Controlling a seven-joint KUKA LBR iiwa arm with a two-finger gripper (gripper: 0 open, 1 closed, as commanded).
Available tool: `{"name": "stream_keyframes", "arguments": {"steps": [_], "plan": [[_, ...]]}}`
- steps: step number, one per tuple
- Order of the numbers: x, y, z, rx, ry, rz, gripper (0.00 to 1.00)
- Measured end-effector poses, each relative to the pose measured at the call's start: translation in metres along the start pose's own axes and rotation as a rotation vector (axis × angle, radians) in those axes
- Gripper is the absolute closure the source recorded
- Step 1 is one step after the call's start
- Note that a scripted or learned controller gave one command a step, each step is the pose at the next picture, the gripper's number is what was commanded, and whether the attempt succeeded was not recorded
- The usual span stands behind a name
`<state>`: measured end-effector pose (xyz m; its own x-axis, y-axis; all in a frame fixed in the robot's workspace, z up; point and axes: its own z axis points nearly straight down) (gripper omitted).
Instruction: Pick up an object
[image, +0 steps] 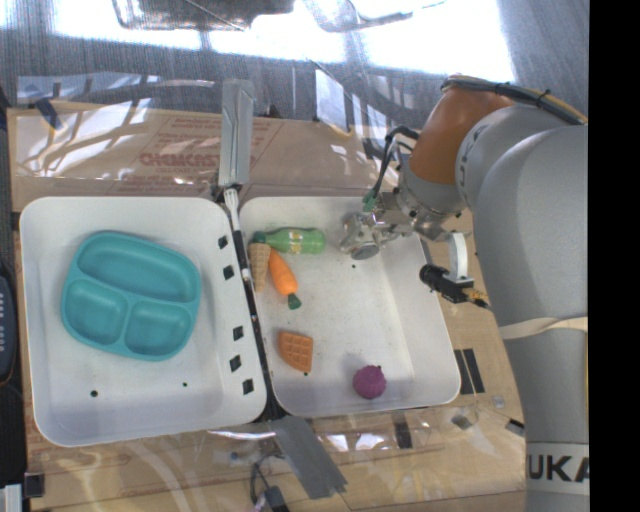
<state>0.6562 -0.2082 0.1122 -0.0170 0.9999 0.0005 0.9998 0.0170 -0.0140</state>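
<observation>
My gripper (360, 240) hangs over the back of the right bin (400, 310), near its far rim. To its left lies a green bottle (292, 240) with a yellow label, on its side. An orange carrot (284, 278) lies just below the bottle, beside a tan ice-cream cone (259, 264) at the bin's left wall. A waffle piece (296, 351) sits near the front left, and a purple round fruit (369, 381) rests near the front. Nothing shows between the gripper's tips.
The left bin (60, 400) holds a teal divided plate (130, 295). A divider with black clips (243, 320) separates the two bins. The grey arm (510, 200) fills the right side above the bench.
</observation>
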Motion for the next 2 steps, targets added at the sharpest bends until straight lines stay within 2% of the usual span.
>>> {"name": "stream_keyframes", "arguments": {"steps": [2], "plan": [[0.001,0.001,-0.02,-0.003,-0.003,-0.008,1.0]]}}
